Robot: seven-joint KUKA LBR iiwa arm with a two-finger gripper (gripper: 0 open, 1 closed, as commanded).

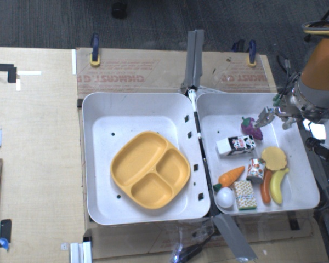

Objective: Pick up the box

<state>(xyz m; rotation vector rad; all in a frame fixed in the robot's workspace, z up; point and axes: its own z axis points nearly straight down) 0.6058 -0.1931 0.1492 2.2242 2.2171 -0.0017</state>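
Camera view: the shallow white right-hand bin (208, 147) is seen holding the small white-and-black carton box (236, 144), untouched near its middle. Above its far right corner the two-finger gripper (276, 114) is poised, fingers spread, nothing held; grasping remains undone.

A divided plate (150, 170) is set in the left bin (93, 163), while in the right bin (208, 125) a box (235, 145) is placed behind a carrot (232, 176), left of a banana (276, 186).
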